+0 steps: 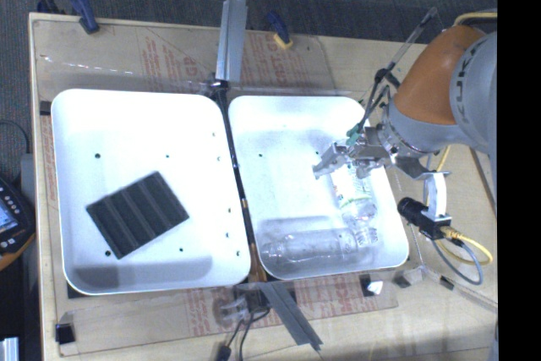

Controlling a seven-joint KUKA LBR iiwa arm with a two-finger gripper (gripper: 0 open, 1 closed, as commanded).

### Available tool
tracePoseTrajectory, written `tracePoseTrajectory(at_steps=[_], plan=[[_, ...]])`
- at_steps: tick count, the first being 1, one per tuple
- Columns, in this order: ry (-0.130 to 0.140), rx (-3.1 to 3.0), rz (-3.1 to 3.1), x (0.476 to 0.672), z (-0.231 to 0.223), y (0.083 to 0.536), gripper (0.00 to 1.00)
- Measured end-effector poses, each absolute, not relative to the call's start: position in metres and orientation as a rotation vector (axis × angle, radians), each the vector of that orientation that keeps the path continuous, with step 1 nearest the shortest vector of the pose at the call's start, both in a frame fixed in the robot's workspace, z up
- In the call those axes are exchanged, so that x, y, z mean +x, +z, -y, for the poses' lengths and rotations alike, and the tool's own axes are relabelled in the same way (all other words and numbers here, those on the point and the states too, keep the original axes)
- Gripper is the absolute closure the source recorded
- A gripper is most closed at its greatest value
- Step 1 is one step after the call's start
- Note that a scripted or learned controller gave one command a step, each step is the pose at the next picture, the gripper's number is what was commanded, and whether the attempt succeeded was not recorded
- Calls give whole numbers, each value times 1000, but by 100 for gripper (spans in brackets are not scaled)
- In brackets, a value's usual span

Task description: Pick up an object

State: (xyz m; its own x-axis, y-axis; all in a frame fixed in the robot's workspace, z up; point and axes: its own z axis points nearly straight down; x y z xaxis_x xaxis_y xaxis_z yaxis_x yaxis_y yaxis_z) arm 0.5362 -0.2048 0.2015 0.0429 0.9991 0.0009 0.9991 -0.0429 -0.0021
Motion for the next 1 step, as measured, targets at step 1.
tracePoseTrajectory(at_steps=[1], plan=[[2, -2079, 2350, 506, 138, 155, 0]])
